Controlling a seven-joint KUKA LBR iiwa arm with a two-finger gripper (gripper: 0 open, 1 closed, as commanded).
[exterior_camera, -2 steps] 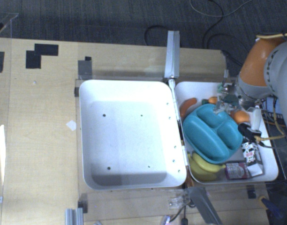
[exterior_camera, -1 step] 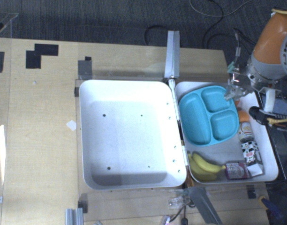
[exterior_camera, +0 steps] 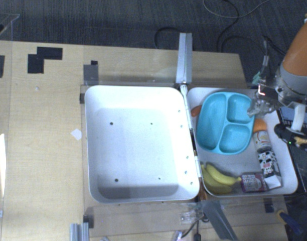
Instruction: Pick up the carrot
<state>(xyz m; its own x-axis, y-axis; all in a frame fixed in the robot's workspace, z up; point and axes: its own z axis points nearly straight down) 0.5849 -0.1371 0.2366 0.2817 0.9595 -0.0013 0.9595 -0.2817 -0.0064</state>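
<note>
Camera view: one carrot (exterior_camera: 195,111), one blue tray (exterior_camera: 226,123), one banana (exterior_camera: 218,177); fingers' (exterior_camera: 257,107) state unclear.

Two white bins side by side on bench: left bin (exterior_camera: 136,144) bare, right bin (exterior_camera: 289,177) holding blue divided plate (exterior_camera: 226,122), banana (exterior_camera: 218,177), small bottle (exterior_camera: 254,182), orange carrot (exterior_camera: 195,111) at plate's left edge, gripper (exterior_camera: 258,106) over plate's right rim.

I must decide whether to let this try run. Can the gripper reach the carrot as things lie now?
Probably not cleanly. The carrot shows as an orange tip wedged between the blue plate and the right bin's left wall; the plate covers the rest. The gripper sits at the plate's far side.
</note>
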